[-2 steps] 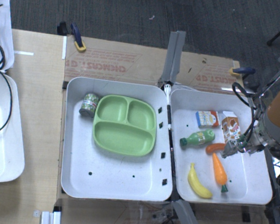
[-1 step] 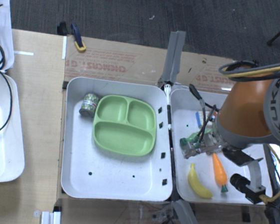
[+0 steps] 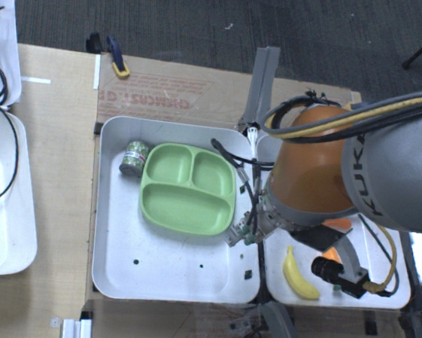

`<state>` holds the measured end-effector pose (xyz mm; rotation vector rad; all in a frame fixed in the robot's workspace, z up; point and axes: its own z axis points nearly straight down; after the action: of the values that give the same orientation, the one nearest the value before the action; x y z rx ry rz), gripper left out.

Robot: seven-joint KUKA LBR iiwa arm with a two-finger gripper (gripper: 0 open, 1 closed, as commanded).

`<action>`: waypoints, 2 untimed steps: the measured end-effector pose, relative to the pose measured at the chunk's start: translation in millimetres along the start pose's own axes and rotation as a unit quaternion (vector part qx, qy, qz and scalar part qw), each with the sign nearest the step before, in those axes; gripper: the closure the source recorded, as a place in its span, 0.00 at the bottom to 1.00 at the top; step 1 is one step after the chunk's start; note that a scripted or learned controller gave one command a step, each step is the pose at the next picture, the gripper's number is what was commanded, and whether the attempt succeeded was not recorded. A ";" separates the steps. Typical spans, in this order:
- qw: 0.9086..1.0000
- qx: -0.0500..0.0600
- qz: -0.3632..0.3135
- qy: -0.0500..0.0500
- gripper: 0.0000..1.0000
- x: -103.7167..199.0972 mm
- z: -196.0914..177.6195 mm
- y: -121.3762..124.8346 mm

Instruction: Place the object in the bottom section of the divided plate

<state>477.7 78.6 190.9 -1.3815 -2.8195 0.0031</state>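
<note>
The bench (image 3: 59, 109) is topped with brown cardboard that carries mirrored red lettering. Past its far edge lies dark grey carpet (image 3: 184, 10). A small blue and yellow clamp (image 3: 115, 57) sits on that far edge, well to the left of the pincer and far beyond it. A white moulded tray (image 3: 2, 243) lies at the left end of the bench, well apart from the pincer.

The grey arm (image 3: 397, 163), with its orange band (image 3: 310, 164), leans in from the right. The pincer (image 3: 243, 232) hangs over the ridge where the left bin (image 3: 170, 266) meets the right bin (image 3: 275, 284). Whether it is wide or narrow cannot be told.

The green divided plate (image 3: 190, 188) lies flat in the left bin, just to the pincer's left, with its near right corner close under the pincer. Its large bottom section (image 3: 187, 209) is the part nearest the pincer. A small can (image 3: 133, 157) stands beyond the plate's far left corner, touching or almost touching its rim.

To the pincer's right and a little nearer the camera, a banana (image 3: 299, 274) lies in the right bin. An orange object (image 3: 335, 254) shows just beyond it, partly hidden under the arm.
</note>
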 end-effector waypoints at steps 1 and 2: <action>0.995 -0.001 -0.099 -0.001 1.00 14.7 -62.8 55.3; 0.996 0.000 -0.087 0.000 1.00 46.2 -45.2 35.7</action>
<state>477.8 137.0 236.0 -1.1302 -2.9298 0.0041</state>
